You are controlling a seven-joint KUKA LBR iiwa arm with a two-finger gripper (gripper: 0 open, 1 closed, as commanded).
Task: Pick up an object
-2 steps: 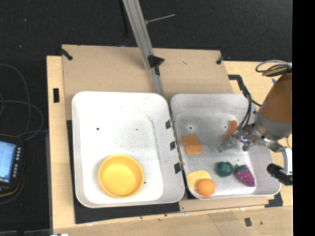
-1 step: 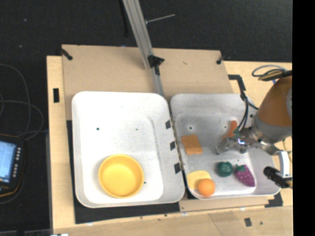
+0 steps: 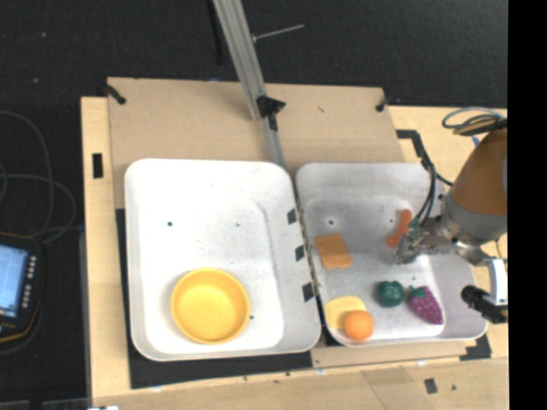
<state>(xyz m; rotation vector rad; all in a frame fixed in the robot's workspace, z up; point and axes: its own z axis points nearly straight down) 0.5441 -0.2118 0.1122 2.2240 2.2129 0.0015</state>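
Here, looking down from my overhead camera, I see two shallow white bins side by side on a tan bench. The left bin [image 3: 171,203] holds a round yellow plastic bowl [image 3: 210,305] near its front edge. The right bin [image 3: 359,186] holds several small items: a tan rectangular block [image 3: 333,251] near the middle, a pale yellow piece [image 3: 342,307] with a small orange ball [image 3: 358,325] touching it at the front, a dark green round object [image 3: 391,293], and a purple grape-like cluster [image 3: 426,305] just beside it. The grey arm reaches in from the right, its gripper [image 3: 408,248] low over the right bin's far side, just beside a slim orange carrot-shaped piece [image 3: 399,227]. I cannot tell how the gripper is set, or whether it has hold of anything.
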